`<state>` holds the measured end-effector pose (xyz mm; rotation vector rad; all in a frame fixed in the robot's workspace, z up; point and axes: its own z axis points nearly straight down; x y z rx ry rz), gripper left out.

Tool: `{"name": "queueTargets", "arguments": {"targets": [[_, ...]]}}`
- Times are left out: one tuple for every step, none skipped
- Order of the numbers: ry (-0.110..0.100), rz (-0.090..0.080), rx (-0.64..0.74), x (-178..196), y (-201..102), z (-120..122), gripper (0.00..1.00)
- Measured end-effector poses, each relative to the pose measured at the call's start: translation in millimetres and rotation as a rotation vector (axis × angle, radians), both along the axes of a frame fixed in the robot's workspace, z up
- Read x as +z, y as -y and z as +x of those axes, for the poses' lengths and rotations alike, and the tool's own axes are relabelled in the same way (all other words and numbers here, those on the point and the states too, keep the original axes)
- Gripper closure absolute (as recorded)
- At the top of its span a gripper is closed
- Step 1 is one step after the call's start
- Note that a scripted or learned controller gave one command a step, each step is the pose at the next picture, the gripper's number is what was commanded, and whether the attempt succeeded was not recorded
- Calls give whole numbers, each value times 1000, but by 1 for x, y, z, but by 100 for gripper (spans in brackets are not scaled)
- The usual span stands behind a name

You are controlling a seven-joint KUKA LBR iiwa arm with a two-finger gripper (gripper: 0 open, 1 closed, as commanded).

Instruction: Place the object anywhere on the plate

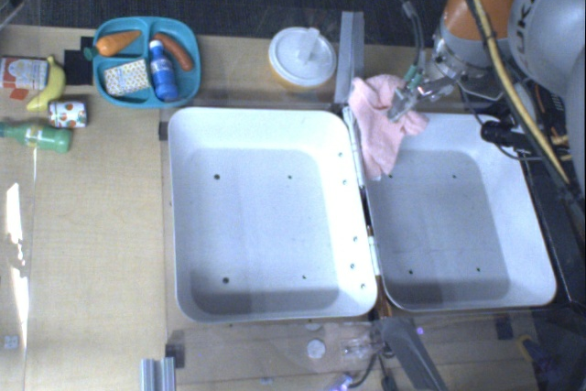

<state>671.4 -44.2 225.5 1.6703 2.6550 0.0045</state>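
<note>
- Reaching in from the right with the grey arm, orange band sitting above the wrist.
- Hovering the gripper over the far left corner of the right bin.
- Pinching the upper edge of the pink cloth between the fingers, pressed together on the fabric.
- Letting the cloth hang down from the claw, bunched and draping against the ridge between the two bins, with its lower tip dangling into the right bin just beside the wall.
- Keeping the cloth well apart from the blue plate, which is sitting on the wooden bench beyond the far left corner of the left bin.
- Carrying on the plate, in separate compartments: an orange carrot-like toy, a blue bottle, a reddish sausage-like piece and a pale patterned square.
- Standing between the plate and the gripper, just behind the left bin's far right corner: a round white-lidded tub.
- Lying on the bench left of the plate: a banana, a small can, a green bottle and a red and white carton.
</note>
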Motion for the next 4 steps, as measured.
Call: {"name": "queueTargets", "arguments": {"targets": [[-1,-1,405,9,-55,-11,100],[2,-3,808,-3,-107,-18,100],[4,-4,1126,1,-160,-21,100],[5,-5,1125,1,-159,-21,0]]}}
